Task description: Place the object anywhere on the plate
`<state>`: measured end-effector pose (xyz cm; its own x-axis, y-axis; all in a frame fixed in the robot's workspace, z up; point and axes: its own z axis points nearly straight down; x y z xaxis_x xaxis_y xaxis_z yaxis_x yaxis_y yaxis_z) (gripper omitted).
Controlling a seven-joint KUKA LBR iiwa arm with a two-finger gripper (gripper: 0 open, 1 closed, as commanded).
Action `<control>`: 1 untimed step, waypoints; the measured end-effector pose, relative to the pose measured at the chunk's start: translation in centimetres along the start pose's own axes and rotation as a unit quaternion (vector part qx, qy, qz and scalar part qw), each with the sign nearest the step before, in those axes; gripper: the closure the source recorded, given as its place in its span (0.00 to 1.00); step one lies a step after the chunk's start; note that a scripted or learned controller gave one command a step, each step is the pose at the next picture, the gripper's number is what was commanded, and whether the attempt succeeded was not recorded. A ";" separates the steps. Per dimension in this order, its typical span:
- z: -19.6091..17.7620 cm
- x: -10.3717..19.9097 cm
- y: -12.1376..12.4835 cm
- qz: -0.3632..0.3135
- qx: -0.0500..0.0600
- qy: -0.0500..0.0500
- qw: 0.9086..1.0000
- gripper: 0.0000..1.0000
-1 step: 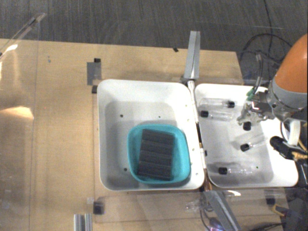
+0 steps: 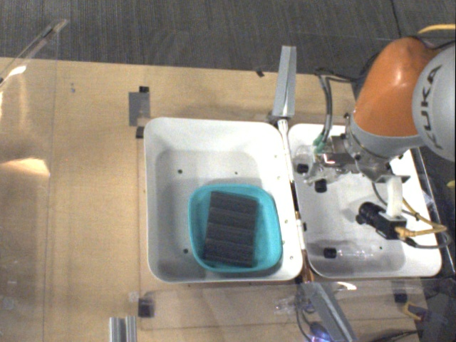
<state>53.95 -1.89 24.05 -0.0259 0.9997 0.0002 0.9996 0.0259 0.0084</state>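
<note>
A dark grey ridged block (image 2: pixel 229 228) lies flat on the teal plate (image 2: pixel 268 223), which sits in the front part of the left white bin (image 2: pixel 167 191). The block covers most of the plate's middle and nothing is touching it. My gripper (image 2: pixel 318 171) hangs over the back left part of the right bin (image 2: pixel 420 262), below the orange band (image 2: pixel 388 95) of the arm. It is well to the right of the plate, past the wall between the two bins, and I see nothing held in it.
A black fitting with a white cylinder and yellow cables (image 2: pixel 381 218) hangs over the right bin's middle. A grey metal post (image 2: pixel 285 80) stands behind the gap between the bins. Wooden bench (image 2: pixel 71 226) surrounds the bins.
</note>
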 end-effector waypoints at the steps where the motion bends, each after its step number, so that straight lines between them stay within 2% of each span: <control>1: 5.6 4.9 -1.4 -0.061 0.002 0.000 0.998 1.00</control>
<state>52.48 2.93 18.47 -0.1482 0.9890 0.0004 0.9889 0.1482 0.0050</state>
